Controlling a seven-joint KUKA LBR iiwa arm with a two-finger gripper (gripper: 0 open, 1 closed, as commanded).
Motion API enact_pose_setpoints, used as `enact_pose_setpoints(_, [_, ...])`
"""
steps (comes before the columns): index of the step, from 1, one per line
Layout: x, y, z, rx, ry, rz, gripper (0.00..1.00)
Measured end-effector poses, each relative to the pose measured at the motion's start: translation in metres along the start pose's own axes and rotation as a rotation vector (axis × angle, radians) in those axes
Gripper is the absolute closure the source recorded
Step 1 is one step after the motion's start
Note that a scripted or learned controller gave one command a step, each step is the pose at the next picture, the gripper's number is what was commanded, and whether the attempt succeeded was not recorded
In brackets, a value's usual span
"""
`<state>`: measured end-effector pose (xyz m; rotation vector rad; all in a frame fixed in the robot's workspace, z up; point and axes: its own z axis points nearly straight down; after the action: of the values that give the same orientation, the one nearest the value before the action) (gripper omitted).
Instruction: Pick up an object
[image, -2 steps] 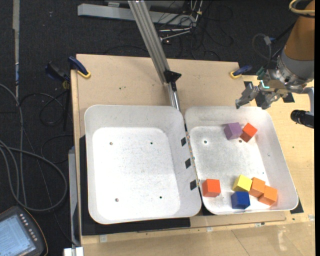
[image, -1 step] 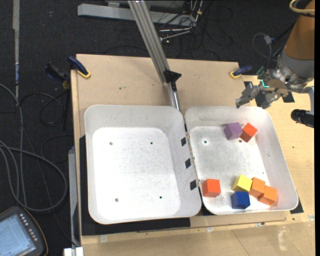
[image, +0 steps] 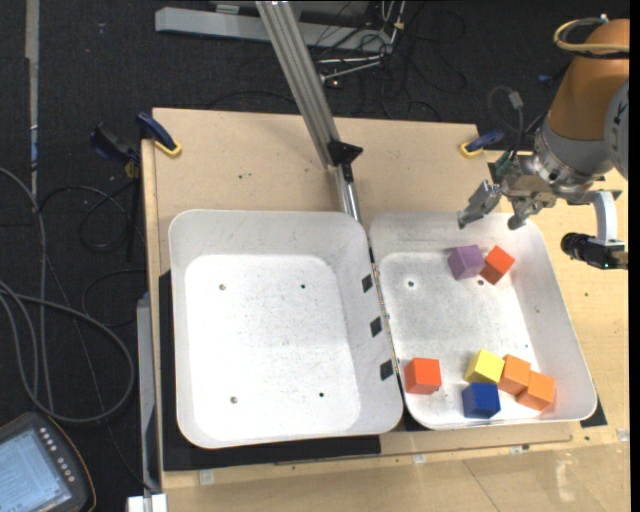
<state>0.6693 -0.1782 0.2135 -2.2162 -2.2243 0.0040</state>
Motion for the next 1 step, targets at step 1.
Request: enact_pose_setpoints(1, [0.0070, -0.0048, 0.0617, 0.003, 0.002, 0.000, 0.00])
